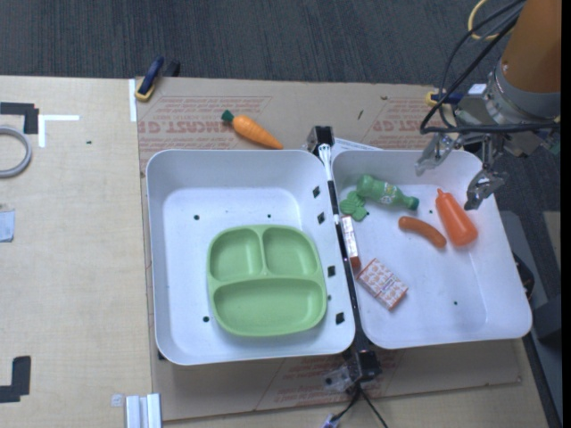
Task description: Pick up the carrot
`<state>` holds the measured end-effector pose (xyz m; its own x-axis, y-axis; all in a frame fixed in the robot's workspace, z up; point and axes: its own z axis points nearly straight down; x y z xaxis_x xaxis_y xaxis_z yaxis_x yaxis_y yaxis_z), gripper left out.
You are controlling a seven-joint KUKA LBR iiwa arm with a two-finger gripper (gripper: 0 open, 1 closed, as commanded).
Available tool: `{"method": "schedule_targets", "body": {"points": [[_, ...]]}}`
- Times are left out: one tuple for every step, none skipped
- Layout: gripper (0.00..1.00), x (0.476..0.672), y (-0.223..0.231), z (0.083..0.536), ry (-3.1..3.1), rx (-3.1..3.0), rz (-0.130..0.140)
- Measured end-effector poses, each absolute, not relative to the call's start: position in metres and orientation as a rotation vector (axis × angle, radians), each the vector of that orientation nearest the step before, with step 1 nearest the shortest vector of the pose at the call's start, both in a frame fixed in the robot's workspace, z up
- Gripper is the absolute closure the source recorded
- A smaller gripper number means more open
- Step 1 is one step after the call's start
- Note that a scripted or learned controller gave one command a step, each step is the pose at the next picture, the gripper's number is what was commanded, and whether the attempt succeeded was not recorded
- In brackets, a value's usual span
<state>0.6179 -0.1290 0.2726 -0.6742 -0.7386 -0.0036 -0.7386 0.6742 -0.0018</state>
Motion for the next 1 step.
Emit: {"method": "schedule_targets", "body": {"points": [[0.00, 0.6167, -0.1285, 0.2609, 2.800, -1.416, 0.000]]}}
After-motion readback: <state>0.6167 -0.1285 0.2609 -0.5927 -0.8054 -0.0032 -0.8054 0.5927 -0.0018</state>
